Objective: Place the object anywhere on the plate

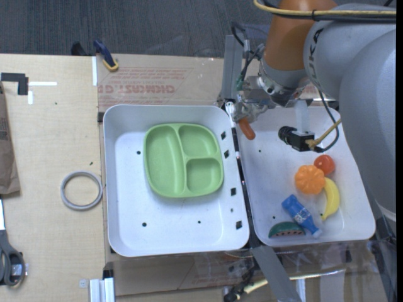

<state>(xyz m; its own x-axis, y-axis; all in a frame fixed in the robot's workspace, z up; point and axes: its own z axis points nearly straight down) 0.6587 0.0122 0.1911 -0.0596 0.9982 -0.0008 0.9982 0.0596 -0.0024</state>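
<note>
Hovering at the right bin's (352, 168) upper-left corner, gripper (242, 119) with an orange carrot-like object (246, 130) poking out just below its fingers; can't tell if they're clamped on it. Green divided plate (184, 160) sits left of the fingers in left bin (119, 187). Pumpkin (310, 179), tomato (324, 164), banana (330, 198) well to the lower right.

Item count on the bench.
Two white bins (119, 187); one green plate (184, 160); six toy foods (310, 178); one tape ring (81, 189); one pair of scissors (11, 264).
</note>
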